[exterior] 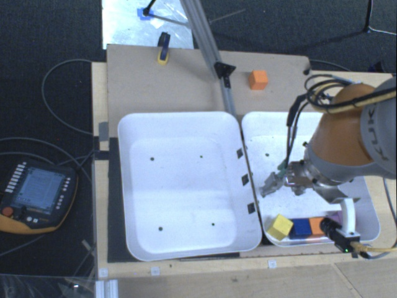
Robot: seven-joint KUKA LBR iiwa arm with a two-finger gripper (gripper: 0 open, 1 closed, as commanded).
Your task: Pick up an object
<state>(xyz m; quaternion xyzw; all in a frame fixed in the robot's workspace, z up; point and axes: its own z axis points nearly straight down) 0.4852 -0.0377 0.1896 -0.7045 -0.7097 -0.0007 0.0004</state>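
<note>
Far left, at 9 o'clock off the bench: grey and orange handheld control pendant point(35, 195) with dark screen, resting on dark floor.

Left of centre: shallow white plastic left bin point(133, 166), showing bare floor with small dark dots.

Top edge of bench, at 12 o'clock: small yellow and blue clamp point(164, 47); slanted grey metal pole point(205, 36) running down to the seam between bins; small orange cube point(258, 79) on bare board, well apart from both bins.

Right of centre: shallow white plastic right bin point(267, 141). At its 6 o'clock wall: yellow block point(280, 226), blue block point(302, 228) just beside it, orange block point(317, 225) next along, packed in a row.

Above right bin: two-finger gripper point(271, 185), pointing toward 9 o'clock, near the bin seam, above and apart from the yellow block. Nothing visible between fingertips; open or closed state cannot be told. Grey arm with orange band point(341, 126) entering from 3 o'clock.
</note>
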